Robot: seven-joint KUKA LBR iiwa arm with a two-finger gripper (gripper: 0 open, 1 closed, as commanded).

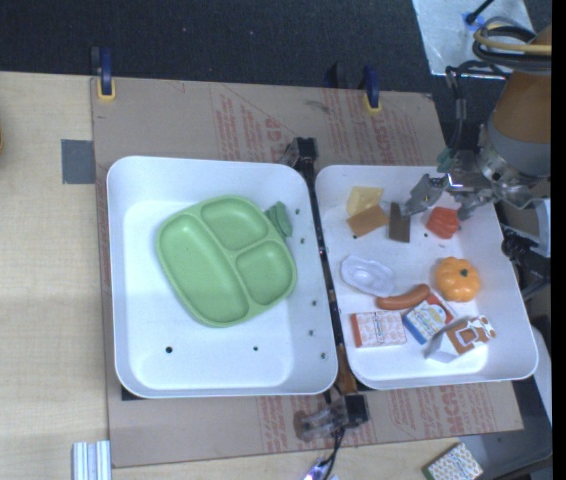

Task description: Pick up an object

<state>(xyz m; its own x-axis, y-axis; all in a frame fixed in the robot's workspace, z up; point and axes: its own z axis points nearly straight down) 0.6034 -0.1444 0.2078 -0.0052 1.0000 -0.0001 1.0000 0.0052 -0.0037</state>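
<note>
My gripper [448, 200] hangs over the far right corner of the right bin [508, 368], its two fingers spread open. A small red block [443, 223] lies on the bin floor just below and between the fingertips, with nothing gripped. To its left stands a dark brown block [400, 224]. Further left, a yellow cheese wedge [366, 199] sits on a brown slice [365, 222]. An orange pumpkin [457, 278] sits nearer the front, below the red block.
The right bin also holds a sausage [403, 297], a clear plastic piece [366, 273] and three small cartons [426, 321]. The left bin [138, 358] carries a green divided plate [227, 259] with a small green piece [280, 218] by its rim. Cables and the arm crowd the right side.
</note>
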